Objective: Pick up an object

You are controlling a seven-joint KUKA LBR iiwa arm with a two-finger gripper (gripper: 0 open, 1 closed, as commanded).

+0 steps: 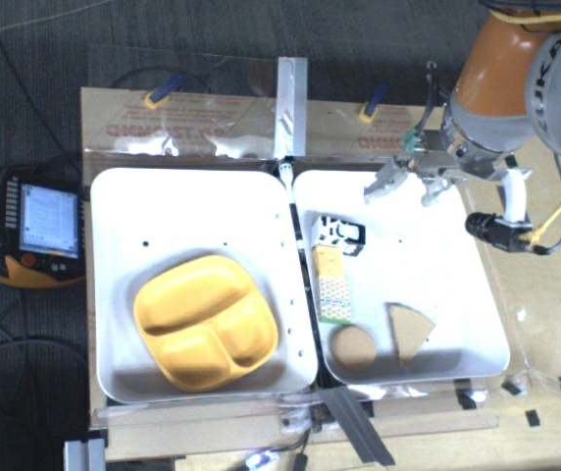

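Gripper above right bin

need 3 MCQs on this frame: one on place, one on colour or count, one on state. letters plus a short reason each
1. Where is the yellow divided tray?
A. left bin
B. right bin
C. outside both bins

2. What colour is the band above the arm's wrist?
A. blue
B. orange
C. green

3. How does the end effector stand?
A. gripping the tray
B. above the right bin near its far edge, holding nothing
C. resting in the left bin

Key: 1 A, the tray lies in the left bin. 2 B, the orange band shows at upper right. 3 B, nothing sits between its fingers.
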